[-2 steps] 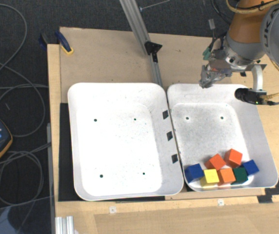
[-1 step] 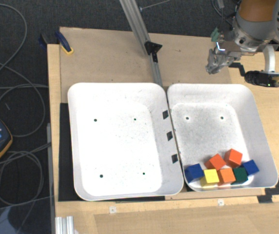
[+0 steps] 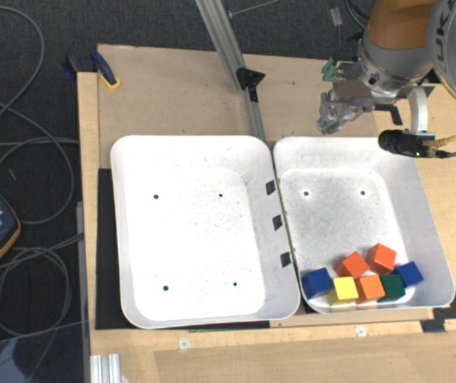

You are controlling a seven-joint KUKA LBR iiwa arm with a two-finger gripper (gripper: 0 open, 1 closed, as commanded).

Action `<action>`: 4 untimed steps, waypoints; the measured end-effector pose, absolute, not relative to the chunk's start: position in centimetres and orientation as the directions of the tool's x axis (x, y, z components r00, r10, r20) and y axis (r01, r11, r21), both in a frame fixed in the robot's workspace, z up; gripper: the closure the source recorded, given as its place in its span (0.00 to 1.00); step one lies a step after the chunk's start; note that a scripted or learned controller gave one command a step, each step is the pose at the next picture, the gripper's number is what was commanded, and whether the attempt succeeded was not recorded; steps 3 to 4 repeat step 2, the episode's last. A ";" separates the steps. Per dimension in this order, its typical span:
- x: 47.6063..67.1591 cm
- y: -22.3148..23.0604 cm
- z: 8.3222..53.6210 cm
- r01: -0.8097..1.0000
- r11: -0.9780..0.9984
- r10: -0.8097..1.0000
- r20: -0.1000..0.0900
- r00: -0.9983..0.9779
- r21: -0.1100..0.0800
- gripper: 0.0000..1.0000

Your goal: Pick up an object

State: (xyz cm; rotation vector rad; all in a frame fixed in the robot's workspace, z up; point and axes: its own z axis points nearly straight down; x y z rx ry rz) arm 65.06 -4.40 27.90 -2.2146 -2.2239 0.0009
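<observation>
Left of the divider between the two bins lies the left bin (image 3: 188,230), its floor marked only by a few dark dots. Right of that divider lies the right bin (image 3: 347,198). All the candidate objects sit bunched in its near corner, on the side farthest from the divider: a blue cube (image 3: 316,281) nearest the divider, then a yellow cube (image 3: 344,289), an orange cube (image 3: 354,264) behind it, another orange cube (image 3: 371,287), a red-orange cube (image 3: 384,256), a dark green cube (image 3: 392,285) and a second blue cube (image 3: 410,274). Several of these touch their neighbours.

The gripper (image 3: 336,118) hangs beyond the far rim of the right bin, over bare bench, well apart from the cluster. The arm (image 3: 407,22) rises from it toward the upper right.

Step in hand, as judged: the approach, with nothing yet picked. The next move calls for travel toward the near corner, then a descent onto a cube with free sides; the outer blue cubes look the easiest, since the packed middle leaves little room for fingers.

The gripper touches nothing and holds nothing; whether it is apart or together cannot be told at this angle.
</observation>
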 end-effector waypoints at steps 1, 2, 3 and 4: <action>63.8 -0.3 27.1 1.000 0.005 1.000 0.002 -0.005 -0.003 1.00; 62.0 5.6 27.1 1.000 0.007 1.000 0.004 -0.007 -0.003 1.00; 62.0 5.6 27.1 1.000 0.007 1.000 0.004 -0.007 -0.003 1.00; 62.0 5.6 27.1 1.000 0.007 1.000 0.004 -0.007 -0.003 1.00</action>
